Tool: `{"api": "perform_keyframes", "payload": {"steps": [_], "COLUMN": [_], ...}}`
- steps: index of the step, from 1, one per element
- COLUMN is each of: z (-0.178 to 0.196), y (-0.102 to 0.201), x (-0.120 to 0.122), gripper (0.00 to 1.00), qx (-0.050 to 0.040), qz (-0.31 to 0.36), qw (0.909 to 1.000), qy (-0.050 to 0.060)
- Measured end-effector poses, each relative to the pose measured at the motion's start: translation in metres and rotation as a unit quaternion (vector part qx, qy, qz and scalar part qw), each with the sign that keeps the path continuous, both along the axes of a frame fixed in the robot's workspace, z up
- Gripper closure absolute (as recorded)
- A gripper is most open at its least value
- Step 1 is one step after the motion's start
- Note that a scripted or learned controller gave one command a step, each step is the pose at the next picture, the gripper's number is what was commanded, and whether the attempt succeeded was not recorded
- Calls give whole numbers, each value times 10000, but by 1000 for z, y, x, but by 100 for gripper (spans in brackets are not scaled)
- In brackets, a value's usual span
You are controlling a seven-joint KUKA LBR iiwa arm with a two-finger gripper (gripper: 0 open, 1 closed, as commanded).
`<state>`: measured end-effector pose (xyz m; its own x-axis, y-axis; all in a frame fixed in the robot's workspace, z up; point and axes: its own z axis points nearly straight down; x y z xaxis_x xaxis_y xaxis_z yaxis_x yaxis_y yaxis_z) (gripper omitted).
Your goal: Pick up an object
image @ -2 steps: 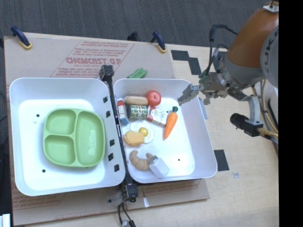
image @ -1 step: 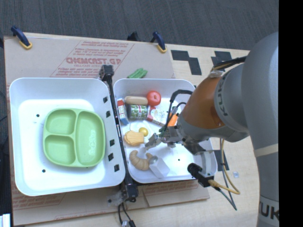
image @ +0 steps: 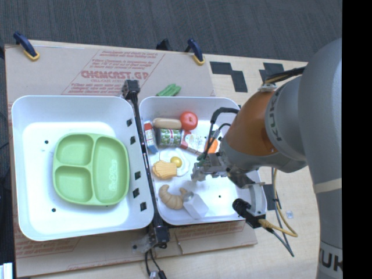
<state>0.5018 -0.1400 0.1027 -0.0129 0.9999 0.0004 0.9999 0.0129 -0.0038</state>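
Grey arm (image: 302, 115) with orange band, frame right, gripper (image: 200, 170) low over right bin (image: 232, 214) centre; finger state cannot be told. Right bin: croissant (image: 172, 197), fried egg (image: 174, 163), tomato (image: 188, 120), can (image: 170, 136), hot dog (image: 167, 122). Left bin (image: 29, 121): green divided plate (image: 91, 169)

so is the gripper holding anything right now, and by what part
Cannot be told: the gripper hangs low in the right bin beside the fried egg, nothing visibly between its tips.
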Motion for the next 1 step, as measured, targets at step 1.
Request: {"api": "perform_keyframes", "payload": {"steps": [1], "z": [120], "y": [34], "x": [-18], "gripper": [100], "qx": [-2], "qz": [-33], "qw": [10000], "qy": [-24]}}
